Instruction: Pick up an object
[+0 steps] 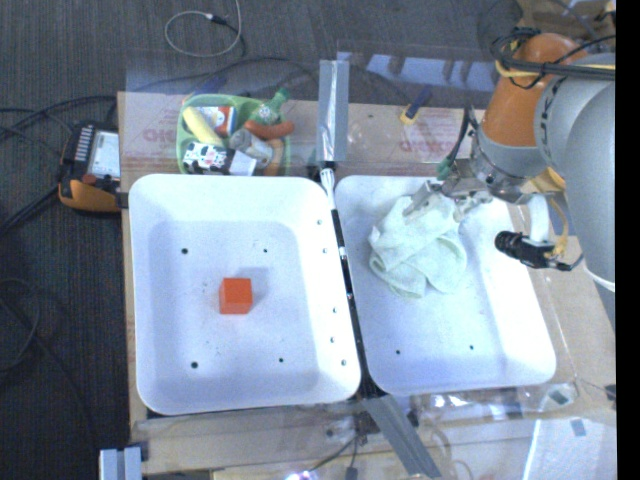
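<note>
A small orange-red cube [236,295] lies near the middle of the left bin [160,208]. A crumpled pale green-white cloth [420,250] lies in the upper part of the right bin [500,348]. My gripper [445,198] hangs over the cloth's top edge at the far side of the right bin, reaching in from the right. Its fingers [416,205] are spread open, and nothing shows between them. The cloth's upper right corner lies partly under the gripper.
A green bowl [232,136] of small toys sits behind the left bin. A metal upright [333,108] stands at the far end of the seam between the bins. An orange-and-black device [85,168] lies off the bench's left edge, among cables.
</note>
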Action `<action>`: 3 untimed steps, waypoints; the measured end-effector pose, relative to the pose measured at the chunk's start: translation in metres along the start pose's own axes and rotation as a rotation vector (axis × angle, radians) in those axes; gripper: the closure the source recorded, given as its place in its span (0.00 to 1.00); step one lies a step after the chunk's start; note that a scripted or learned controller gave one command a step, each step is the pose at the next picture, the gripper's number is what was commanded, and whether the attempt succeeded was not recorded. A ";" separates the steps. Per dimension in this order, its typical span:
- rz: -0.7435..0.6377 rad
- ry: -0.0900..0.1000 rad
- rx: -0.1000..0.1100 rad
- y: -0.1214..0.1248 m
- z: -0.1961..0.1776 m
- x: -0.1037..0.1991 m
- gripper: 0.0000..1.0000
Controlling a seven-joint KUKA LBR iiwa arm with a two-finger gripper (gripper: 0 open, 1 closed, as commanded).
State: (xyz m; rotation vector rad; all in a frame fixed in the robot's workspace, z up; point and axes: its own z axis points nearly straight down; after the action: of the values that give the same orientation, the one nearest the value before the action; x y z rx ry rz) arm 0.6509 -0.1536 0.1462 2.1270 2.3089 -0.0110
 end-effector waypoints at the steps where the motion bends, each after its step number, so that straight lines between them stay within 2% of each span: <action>1: 0.136 0.008 0.000 -0.035 -0.007 0.039 0.00; 2: 0.350 0.003 0.000 0.002 -0.045 -0.046 0.00; 3: 0.482 0.006 0.002 -0.034 -0.064 -0.047 0.00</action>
State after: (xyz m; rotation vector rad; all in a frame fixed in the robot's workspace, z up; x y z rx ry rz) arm 0.6212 -0.2025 0.2109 2.6201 1.7365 -0.0060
